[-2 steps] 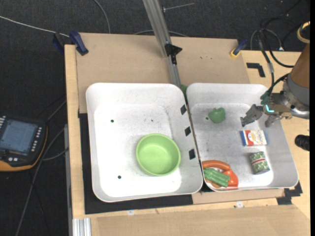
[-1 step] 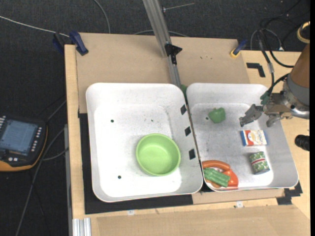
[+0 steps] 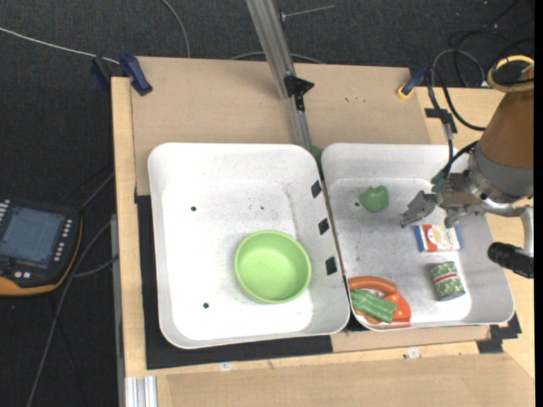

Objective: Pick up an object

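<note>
**Gripper over right bin, nothing held**

Nearest the camera, at the right bin's (image 3: 399, 164) front edge: an orange dish (image 3: 379, 302) with green pieces on it. Just behind and right, a small green patterned block (image 3: 447, 280). Behind that, a white packet (image 3: 437, 238) with red and blue print. The gripper (image 3: 434, 209) hangs just above the packet's far edge, fingers spread apart, nothing between them. Left of it, a small green round object (image 3: 373, 198). Left bin (image 3: 195, 193): green bowl (image 3: 271, 266), upright, front right.
</note>
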`<control>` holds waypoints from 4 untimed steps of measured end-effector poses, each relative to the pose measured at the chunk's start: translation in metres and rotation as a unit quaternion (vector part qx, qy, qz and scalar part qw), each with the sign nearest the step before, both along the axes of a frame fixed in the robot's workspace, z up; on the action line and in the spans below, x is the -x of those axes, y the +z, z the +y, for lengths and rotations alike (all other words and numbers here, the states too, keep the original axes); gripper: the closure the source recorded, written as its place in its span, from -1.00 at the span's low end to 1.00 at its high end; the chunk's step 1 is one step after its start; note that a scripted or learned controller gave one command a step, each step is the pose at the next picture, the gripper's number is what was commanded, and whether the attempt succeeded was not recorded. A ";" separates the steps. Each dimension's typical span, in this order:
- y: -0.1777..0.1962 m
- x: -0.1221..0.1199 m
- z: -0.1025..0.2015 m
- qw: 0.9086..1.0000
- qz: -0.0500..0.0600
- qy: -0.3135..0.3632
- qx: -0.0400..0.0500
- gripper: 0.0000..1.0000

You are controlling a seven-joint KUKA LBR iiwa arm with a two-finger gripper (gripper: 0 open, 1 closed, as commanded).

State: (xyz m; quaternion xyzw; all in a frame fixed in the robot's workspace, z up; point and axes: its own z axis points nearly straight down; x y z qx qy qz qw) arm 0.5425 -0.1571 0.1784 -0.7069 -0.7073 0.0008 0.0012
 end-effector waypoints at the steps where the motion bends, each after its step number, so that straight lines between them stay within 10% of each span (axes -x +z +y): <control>1: -0.059 -0.002 -0.006 1.000 0.001 0.000 0.000 -1.00; 2: -0.080 -0.004 -0.007 1.000 -0.004 -0.001 0.002 -1.00; 3: -0.068 -0.005 -0.008 1.000 -0.006 -0.001 0.002 1.00; 4: -0.016 -0.006 -0.018 1.000 -0.004 0.000 0.001 1.00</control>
